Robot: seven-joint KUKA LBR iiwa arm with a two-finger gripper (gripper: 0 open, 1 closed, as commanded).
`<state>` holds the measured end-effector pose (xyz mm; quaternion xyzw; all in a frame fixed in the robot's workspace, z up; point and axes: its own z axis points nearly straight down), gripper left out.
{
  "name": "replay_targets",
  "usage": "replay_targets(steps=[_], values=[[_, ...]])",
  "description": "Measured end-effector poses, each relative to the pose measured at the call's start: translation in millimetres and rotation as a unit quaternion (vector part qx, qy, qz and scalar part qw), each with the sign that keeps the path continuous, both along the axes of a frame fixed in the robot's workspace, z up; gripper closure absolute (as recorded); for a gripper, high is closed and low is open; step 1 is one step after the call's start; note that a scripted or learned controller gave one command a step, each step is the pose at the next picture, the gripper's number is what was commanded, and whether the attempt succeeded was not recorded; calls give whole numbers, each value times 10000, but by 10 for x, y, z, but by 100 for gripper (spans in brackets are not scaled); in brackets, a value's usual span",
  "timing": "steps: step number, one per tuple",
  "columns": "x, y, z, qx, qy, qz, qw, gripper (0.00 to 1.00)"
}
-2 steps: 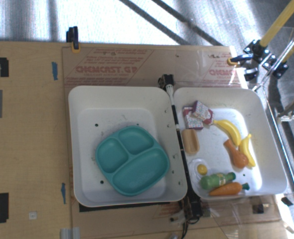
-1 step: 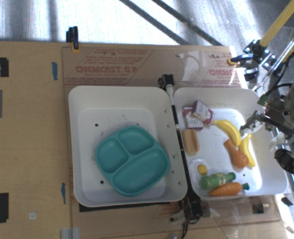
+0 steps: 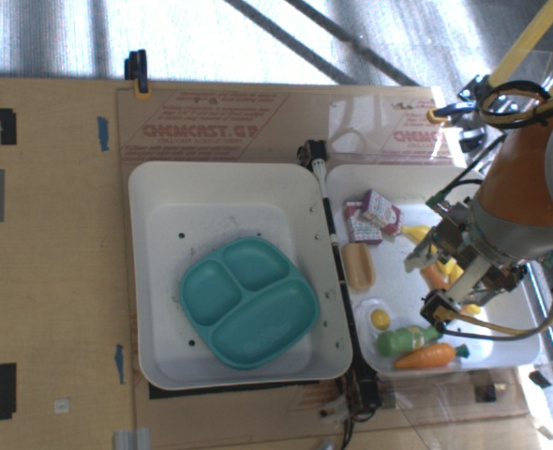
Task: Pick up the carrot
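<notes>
The carrot (image 3: 428, 355), orange with a green stub at its right end, lies along the front wall of the right bin (image 3: 530, 345). A green vegetable (image 3: 402, 338) touches it from behind. My gripper (image 3: 442, 268) hangs over the middle of the right bin, behind the carrot and apart from it. Small orange and yellow pieces (image 3: 436, 276) show right under the gripper, and I cannot tell whether it touches them.
The right bin also holds a fried egg (image 3: 378, 319), a tan bun (image 3: 358, 265), a maroon and pink box (image 3: 370, 218) and a yellow piece (image 3: 417, 235). A teal divided plate (image 3: 248, 300) sits in the left bin (image 3: 155, 251).
</notes>
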<state>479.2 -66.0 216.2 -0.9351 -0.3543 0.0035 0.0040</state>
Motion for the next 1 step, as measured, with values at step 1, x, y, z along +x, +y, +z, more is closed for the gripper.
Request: replay_targets(steps=[1], values=[[341, -412, -612, -5, 12, 505, 9987, 0]])
